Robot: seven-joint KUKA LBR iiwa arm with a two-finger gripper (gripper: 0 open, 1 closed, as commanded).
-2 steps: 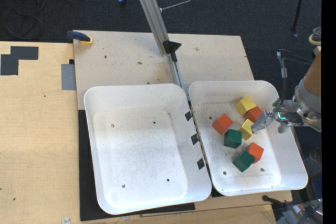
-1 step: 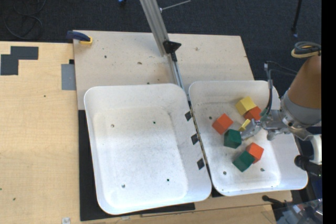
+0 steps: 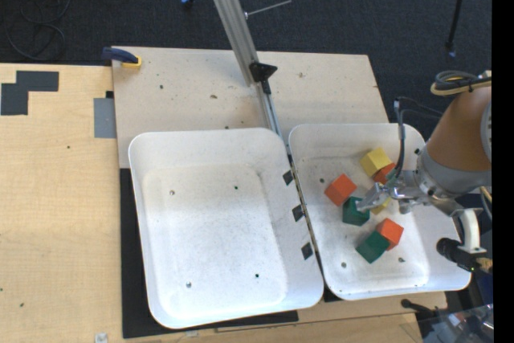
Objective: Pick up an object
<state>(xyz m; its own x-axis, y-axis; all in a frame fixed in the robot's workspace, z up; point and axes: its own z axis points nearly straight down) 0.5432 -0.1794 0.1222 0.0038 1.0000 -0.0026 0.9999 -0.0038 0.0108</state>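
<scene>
Several blocks lie in the right bin (image 3: 405,279). A yellow cube (image 3: 374,161) sits toward the back with a small red piece (image 3: 386,172) against it. An orange-red cube (image 3: 340,189) lies left of centre, and a dark green block (image 3: 353,214) is just in front of it. Nearer the front, an orange cube (image 3: 391,232) touches a green cube (image 3: 371,247). My gripper (image 3: 375,199) hangs low among them, right beside the dark green block and in front of the yellow cube. A bit of yellow shows under the gripper; what it is cannot be made out.
The left bin (image 3: 161,165) adjoins the right one, with black clips (image 3: 296,211) along the shared rim. A slanted aluminium post (image 3: 234,20) rises behind the bins. The arm's grey and orange body (image 3: 458,149) covers the right bin's right side.
</scene>
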